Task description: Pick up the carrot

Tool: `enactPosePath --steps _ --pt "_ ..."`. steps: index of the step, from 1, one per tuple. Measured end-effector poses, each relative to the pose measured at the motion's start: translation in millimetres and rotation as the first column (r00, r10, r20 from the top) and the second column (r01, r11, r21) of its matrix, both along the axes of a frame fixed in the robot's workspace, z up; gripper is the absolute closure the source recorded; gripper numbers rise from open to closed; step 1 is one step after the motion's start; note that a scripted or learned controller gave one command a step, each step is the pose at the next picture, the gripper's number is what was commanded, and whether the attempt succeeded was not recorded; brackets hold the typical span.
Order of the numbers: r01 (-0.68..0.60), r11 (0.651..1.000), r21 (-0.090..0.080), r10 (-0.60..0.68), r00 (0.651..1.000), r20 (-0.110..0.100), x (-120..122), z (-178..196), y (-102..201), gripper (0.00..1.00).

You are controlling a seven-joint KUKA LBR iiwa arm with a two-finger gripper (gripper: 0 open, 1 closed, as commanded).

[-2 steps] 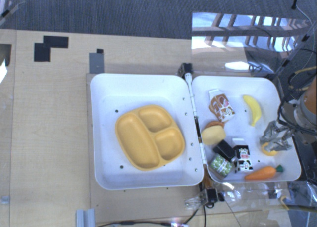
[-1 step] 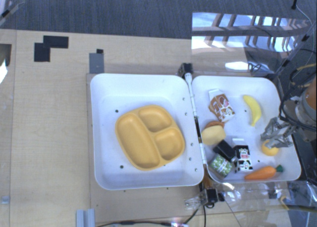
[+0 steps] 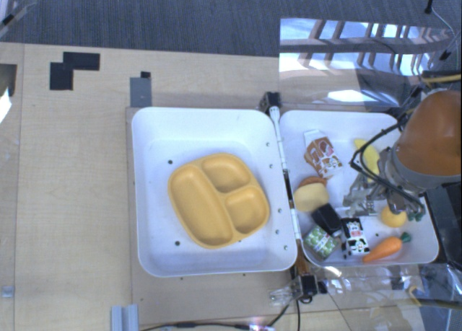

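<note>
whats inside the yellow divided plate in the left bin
Nothing shows in the three compartments of the yellow plate; all are bare. What lies under it in the left bin is covered.

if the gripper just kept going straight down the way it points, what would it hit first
Probably the small black-and-white carton or the bin floor beside it; the carrot lies slightly right of the gripper. Depth is unclear.

The arm [image 3: 433, 135] enters from the right side of the scene, its orange band uppermost and the grey wrist section directly below it. Black cables loop off the wrist on its left. The gripper [image 3: 364, 203] hangs under the wrist, pointing down and toward the left. Finger position cannot be made out.
</note>
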State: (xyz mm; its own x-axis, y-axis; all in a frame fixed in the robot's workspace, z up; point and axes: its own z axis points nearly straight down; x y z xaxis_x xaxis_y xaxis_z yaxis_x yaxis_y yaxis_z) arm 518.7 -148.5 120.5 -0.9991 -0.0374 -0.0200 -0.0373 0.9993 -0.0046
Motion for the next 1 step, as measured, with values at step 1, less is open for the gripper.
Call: enactPosePath --steps 1 --pt "-0.102 0.995 0.0 0.102 0.995 -0.005 31.9 -31.0 -57.5 1.0"
